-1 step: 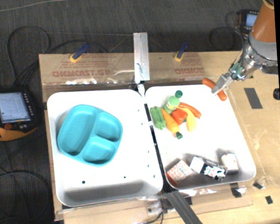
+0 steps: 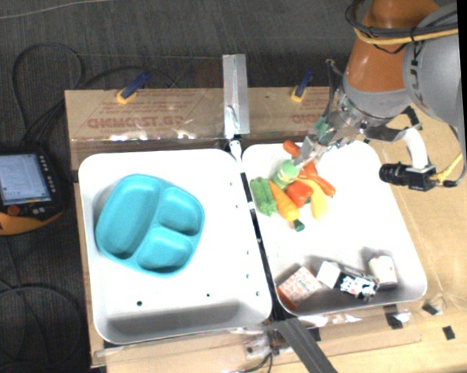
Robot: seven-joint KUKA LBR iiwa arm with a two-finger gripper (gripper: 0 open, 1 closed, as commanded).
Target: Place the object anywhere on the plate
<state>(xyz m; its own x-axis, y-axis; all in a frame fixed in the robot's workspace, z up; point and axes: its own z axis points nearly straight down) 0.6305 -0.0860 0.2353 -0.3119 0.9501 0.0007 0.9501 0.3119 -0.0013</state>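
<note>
On the far left of the scene, a black and orange control pendant (image 2: 17, 187) lay on the dark floor among cables, beside the surface (image 2: 157, 119). Next to it, the left white bin (image 2: 106, 310) held a turquoise plate (image 2: 149, 222) with three compartments, and the plate sat toward the left and the middle of that bin. Two clamps with yellow handles were at the far edge of the surface. To the right of the divider, the right white bin (image 2: 380, 235) carried a pile of toy vegetables (image 2: 293, 189) in its far left part: green, orange, red and yellow pieces touching each other. Near the front wall of this bin lay some small boxes (image 2: 336, 278) and a small white cylinder close together.

The gripper (image 2: 310, 157) reached in from the right and pointed down to the left, and its tip was at the far side of the vegetable pile, just by a light green piece (image 2: 287, 171). I could not tell whether the fingers were apart or together, or whether they clamped any piece. The grey arm with its orange band (image 2: 383, 40) stood at the far right. No vegetable was on the plate.
</note>
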